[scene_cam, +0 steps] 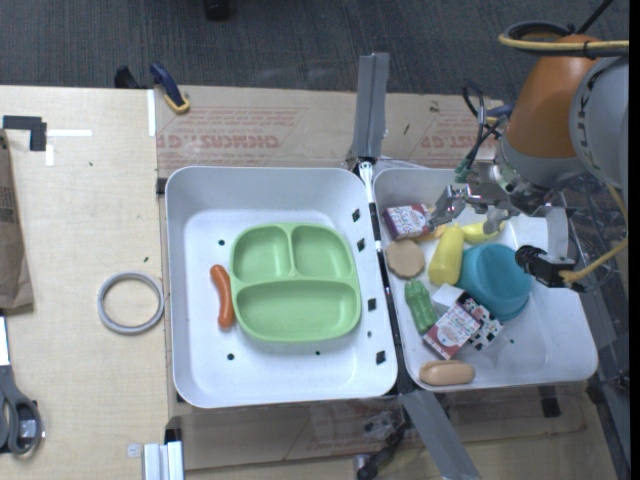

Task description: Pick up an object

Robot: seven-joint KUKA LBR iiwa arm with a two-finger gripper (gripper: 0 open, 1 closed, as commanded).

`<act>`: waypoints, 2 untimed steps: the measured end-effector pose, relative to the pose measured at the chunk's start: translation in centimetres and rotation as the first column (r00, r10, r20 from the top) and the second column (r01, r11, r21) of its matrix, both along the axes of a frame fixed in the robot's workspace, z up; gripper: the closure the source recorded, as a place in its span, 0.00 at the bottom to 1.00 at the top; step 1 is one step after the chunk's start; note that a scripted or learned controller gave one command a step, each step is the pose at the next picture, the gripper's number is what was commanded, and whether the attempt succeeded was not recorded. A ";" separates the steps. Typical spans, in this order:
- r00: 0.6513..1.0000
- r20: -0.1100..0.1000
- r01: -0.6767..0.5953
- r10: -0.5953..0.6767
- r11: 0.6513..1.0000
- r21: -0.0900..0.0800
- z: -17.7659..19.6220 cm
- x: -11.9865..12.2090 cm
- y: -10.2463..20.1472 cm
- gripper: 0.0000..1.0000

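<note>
My gripper (pixel 470 211) hangs low over the back part of the right bin (pixel 560 363). It is open, its fingers spread above the top of a yellow bottle (pixel 446 255) and a small yellow piece (pixel 478 233); nothing shows between them. A pink packet (pixel 405 220) lies just to its left. Below it lie a round tan cookie (pixel 405 259), a blue bowl (pixel 495 279), a green pickle (pixel 420 305), a printed snack packet (pixel 459 326) and a tan bun (pixel 447 372).
The left bin (pixel 190 298) holds a green divided plate (pixel 295 282) and an orange sausage (pixel 223 295). On the bench to the left lie a grey ring (pixel 131 301) and scissors (pixel 18 420). Cables (pixel 590 263) hang by the arm's wrist over the right bin's edge.
</note>
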State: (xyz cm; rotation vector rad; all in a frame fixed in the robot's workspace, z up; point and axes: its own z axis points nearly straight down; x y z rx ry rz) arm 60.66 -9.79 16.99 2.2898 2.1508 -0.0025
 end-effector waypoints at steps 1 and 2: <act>0.998 0.000 -0.062 0.062 0.998 0.001 -6.3 -3.1 0.1 0.00; 0.996 0.003 0.087 -0.087 0.996 0.001 -7.7 -1.9 -1.4 0.00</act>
